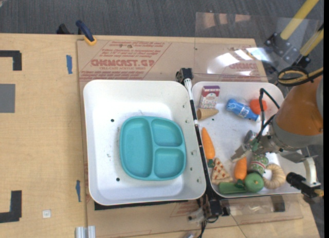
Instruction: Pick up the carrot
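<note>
Apparently spread apart and grasping nothing, the gripper [245, 148] hangs over the right bin [226, 126]; one carrot [207, 144] lies just left of it, another orange piece [240, 168] just below.

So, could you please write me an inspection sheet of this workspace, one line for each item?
Surface: wooden bench bearing two white bins; left bin holds a teal divided plate.
Job's things: carrot lies in the right bin near its left wall, apart from the gripper.
Clutter: blue bottle, pizza slice, green apple, small carton, pretzel-like ring.
Grippers: gripper low over the right bin's middle; finger state unclear.
Cables: black cable looping beside the arm.
Surroundings: cardboard sheet, blue clamp, grey carpet.
</note>
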